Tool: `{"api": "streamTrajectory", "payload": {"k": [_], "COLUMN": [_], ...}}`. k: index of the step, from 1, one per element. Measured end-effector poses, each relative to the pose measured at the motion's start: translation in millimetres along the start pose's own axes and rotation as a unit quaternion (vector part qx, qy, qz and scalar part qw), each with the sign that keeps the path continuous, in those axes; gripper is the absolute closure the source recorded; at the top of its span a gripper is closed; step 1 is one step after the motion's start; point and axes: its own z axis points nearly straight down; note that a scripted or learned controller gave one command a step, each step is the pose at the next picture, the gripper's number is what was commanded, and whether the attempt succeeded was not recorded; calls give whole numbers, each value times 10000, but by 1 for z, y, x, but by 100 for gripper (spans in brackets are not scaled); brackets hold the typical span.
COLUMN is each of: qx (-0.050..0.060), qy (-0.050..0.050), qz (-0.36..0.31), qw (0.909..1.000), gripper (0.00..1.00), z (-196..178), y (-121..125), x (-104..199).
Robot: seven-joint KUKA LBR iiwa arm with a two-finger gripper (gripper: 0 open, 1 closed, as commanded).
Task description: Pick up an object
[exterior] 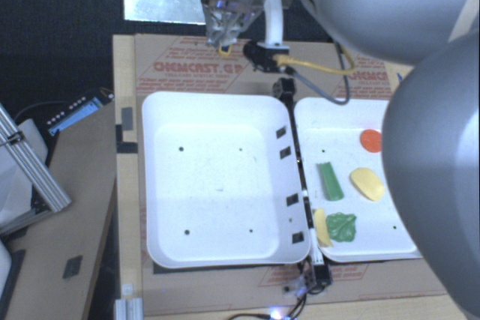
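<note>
Several small objects lie in the right bin [375,247]: an orange round piece [370,140], a green stick [329,180], a pale yellow oval [367,183], a green leafy piece [341,226] and a small yellow piece [321,227] against the bin's left wall. My gripper [223,41] hangs raised at the top of the view, over the cardboard behind the left bin [217,183], well away from all the objects. I see nothing clearly held at its tip.
The grey arm [420,26] spans the top right and covers part of the right bin. A yellow cable [315,67] and a black fitting [261,55] hang near the gripper. A divider with black clips [292,161] separates the bins. Cardboard [187,65] lies beneath them.
</note>
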Motion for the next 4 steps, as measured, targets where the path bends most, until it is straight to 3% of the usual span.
{"api": "streamTrajectory", "payload": {"k": [1, 4], "qx": [6, 9], "qy": [-3, -8], "qz": [6, -1], "qw": [10000, 10000], "gripper": [100, 100], "z": [-12, -42], "y": [0, 0], "x": [13, 13]}}
